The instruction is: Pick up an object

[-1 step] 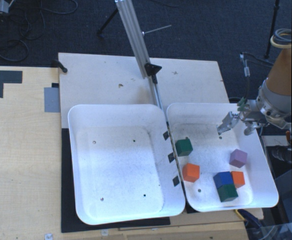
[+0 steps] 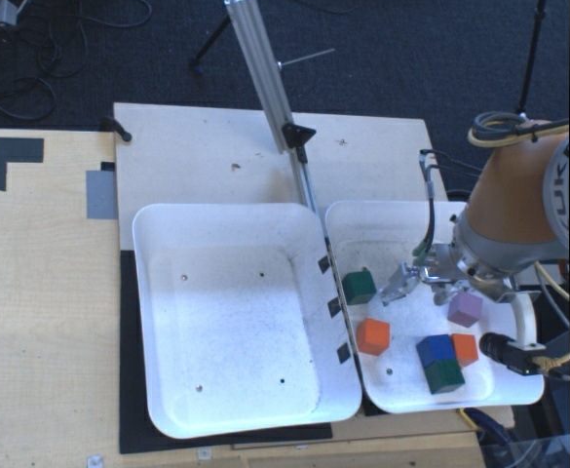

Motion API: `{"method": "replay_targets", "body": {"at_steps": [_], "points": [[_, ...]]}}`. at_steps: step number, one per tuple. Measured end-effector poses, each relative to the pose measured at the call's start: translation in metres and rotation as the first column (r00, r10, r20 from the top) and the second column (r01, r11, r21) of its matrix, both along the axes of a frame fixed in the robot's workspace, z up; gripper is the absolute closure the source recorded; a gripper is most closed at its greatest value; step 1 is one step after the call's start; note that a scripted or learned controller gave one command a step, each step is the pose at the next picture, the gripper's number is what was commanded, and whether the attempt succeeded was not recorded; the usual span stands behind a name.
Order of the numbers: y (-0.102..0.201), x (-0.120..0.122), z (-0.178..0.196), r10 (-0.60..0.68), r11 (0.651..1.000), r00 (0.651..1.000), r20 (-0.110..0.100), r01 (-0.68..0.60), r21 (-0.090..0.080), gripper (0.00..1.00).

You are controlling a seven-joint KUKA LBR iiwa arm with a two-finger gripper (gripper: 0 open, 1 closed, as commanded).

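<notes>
The tool (image 2: 399,288) hangs with fingers spread, gripping nothing, just right of the green cube (image 2: 359,286) in the right bin (image 2: 401,398). That cube looks light, rigid and flat-sided; I'd pinch it across two opposite faces. The orange cube (image 2: 372,335) sits just below it.

One fixed camera looks down at a slant on both white bins (image 2: 228,224).
</notes>
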State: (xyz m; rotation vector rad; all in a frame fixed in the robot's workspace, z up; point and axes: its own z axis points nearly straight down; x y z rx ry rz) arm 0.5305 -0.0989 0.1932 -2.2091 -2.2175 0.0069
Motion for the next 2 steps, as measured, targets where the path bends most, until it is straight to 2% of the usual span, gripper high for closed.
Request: {"method": "replay_targets", "body": {"at_steps": [1,2], "points": [[-0.009,-0.011,-0.074,-0.002,1.000,1.000,0.026,0.002,-0.007,0.00],[-0.109,0.021,-0.056,-0.004,1.000,1.000,0.010,0.004,0.001,0.00]]}}
